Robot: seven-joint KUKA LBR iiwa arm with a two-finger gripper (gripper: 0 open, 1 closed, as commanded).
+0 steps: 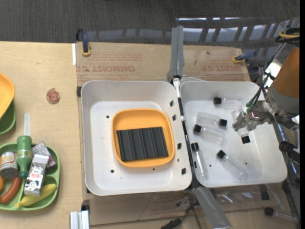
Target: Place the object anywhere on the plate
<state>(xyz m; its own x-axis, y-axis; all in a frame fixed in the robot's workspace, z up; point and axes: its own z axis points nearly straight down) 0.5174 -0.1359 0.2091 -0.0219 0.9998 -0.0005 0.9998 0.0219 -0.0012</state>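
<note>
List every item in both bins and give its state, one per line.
Orange plate: flat in the left bin, not yet loaded with a vial.
Dark ribbed mat: lying flat on the plate.
Clear vials: several with black caps, lying on their sides, scattered in the right bin.
Pincer: over the right bin, with one vial hanging in its grip.
</note>
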